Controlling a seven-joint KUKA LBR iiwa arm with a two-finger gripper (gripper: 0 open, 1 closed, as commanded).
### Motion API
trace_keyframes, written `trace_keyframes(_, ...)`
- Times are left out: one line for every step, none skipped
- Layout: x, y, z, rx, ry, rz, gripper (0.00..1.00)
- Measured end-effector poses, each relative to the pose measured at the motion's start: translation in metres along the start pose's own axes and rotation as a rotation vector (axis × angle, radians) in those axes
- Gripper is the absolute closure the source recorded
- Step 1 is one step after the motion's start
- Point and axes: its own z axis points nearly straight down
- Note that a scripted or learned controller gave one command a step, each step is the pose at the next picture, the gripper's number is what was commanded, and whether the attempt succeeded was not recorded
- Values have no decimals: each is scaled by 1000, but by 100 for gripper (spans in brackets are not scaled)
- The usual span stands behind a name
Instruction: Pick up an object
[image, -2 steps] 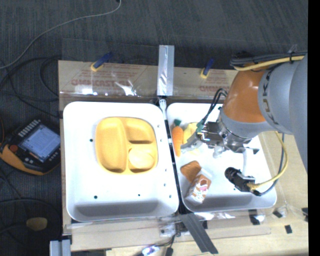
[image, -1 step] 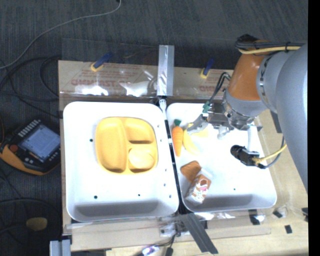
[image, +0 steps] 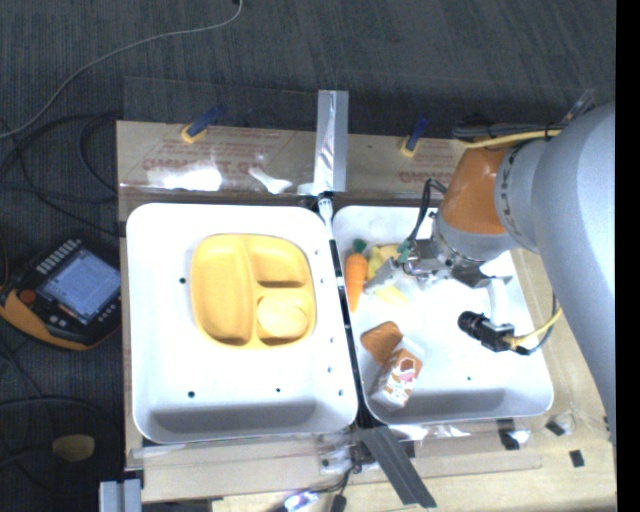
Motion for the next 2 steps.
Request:
trace_keyframes(0, 0, -9, 0, -1, 0, 100)
trace_keyframes(78, 9, -93, 8, 2, 36, 100)
